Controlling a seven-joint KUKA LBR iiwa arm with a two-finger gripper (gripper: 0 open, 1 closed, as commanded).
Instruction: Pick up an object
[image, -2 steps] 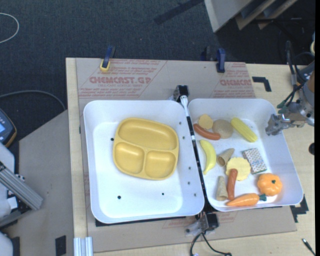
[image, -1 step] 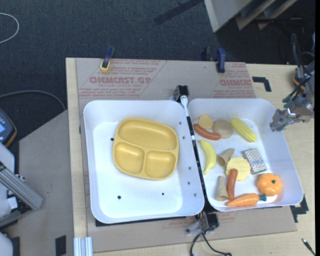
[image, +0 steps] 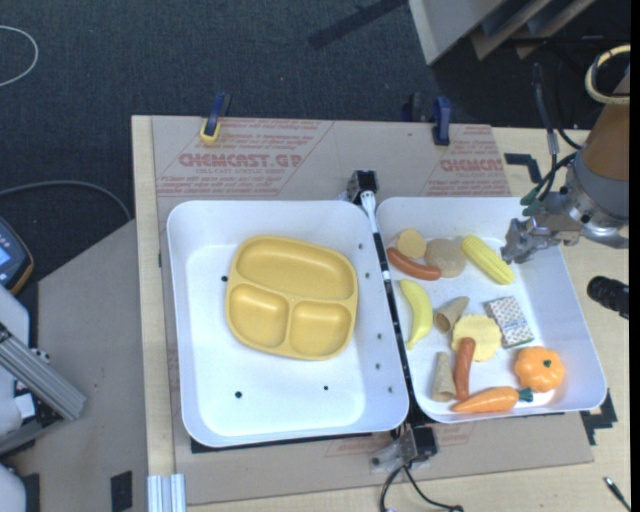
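Our pincer (image: 524, 243) hangs over the far right part of the right bin (image: 568, 300). We see nothing in its grip and cannot tell whether it is apart or together. From the left, the left bin (image: 200, 330) bears a yellow divided plate (image: 292, 298). In the right bin lie a banana (image: 417, 310), a sausage (image: 413, 265) and a corn cob (image: 487, 258), just beside the pincer. We judge this the approach step; next we must centre over the cob, descend and clamp.
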